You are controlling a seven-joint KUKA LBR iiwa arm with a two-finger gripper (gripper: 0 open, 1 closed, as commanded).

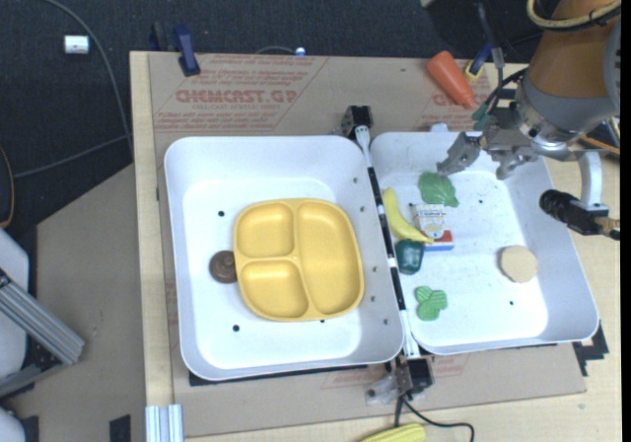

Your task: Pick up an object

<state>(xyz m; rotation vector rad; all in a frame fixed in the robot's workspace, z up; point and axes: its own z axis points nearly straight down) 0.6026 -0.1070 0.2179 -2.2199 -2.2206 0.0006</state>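
Nearest, a green leafy toy (430, 303) lies at six o'clock in the right bin (552, 307). At twelve o'clock, the gripper (483, 160) hangs with fingers spread, empty, just above a green lettuce piece (438, 188). Approach step, I judge; next it must descend and close.

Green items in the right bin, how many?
3: leafy green piece at the bin's far middle, dark green pepper-like piece by the divider, small green broccoli-like piece nearest the front. More could be hidden.
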